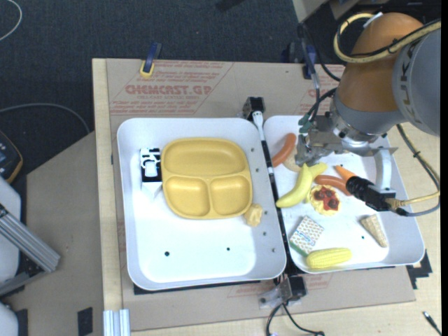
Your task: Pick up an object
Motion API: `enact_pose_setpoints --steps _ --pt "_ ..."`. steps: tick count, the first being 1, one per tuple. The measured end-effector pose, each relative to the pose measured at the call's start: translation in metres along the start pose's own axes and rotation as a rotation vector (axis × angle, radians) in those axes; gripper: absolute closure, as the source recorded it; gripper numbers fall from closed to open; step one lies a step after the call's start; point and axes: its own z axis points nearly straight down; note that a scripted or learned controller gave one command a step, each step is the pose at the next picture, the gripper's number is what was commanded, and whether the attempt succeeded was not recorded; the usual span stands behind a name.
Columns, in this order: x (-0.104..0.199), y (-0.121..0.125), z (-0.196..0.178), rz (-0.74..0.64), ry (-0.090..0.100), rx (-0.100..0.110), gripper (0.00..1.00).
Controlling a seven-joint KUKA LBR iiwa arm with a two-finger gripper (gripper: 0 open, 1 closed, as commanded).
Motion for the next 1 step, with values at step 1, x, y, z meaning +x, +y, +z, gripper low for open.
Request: enact_pose_setpoints --steps 1 --pt "0.0195 0.0063 -0.0165 0.003 -0.003 -0.007 1.00"
